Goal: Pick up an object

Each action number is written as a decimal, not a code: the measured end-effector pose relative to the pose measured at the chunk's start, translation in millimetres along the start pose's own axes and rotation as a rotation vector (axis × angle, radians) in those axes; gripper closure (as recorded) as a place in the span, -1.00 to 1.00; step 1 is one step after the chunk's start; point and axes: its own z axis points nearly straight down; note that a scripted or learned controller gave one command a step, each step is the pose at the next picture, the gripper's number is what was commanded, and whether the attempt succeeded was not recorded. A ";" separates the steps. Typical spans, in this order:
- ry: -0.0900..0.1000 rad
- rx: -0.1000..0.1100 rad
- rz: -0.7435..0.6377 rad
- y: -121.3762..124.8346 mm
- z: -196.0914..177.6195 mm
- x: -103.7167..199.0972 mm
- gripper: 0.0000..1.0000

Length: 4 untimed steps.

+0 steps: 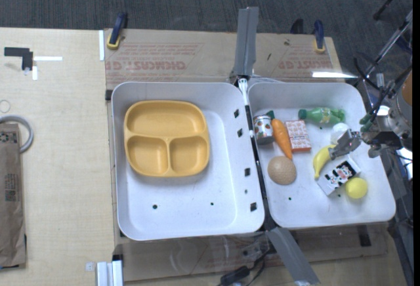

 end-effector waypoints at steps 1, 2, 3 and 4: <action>-0.010 -0.024 -0.163 10.9 144.6 -3.9 -1.00; 0.000 -0.003 -0.198 63.4 166.5 -58.1 -1.00; -0.001 -0.003 -0.191 98.7 166.8 -62.1 -1.00; -0.001 -0.003 -0.189 98.8 157.9 -62.5 1.00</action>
